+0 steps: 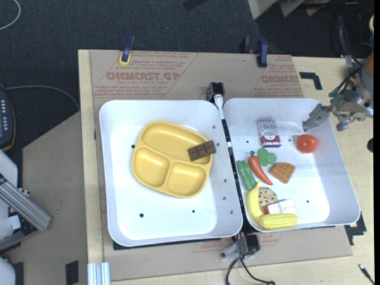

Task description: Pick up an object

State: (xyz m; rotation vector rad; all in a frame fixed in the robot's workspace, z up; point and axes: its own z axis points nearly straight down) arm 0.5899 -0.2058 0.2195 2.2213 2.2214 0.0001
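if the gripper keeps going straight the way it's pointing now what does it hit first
Most likely the tomato. The gripper points down and left into the right bin, and the tomato lies closest below its tip. Height is hard to judge from this angle, so it could reach the bin floor instead.

On my feed I see a brown cardboard sheet with red print (pixel 178 70) covering the bench, held by a yellow clamp (pixel 125 56) and a blue clamp (pixel 262 51) at its far edge. Dark carpet floor (pixel 89 10) surrounds it, with black cables (pixel 249 272) trailing at the near edge.
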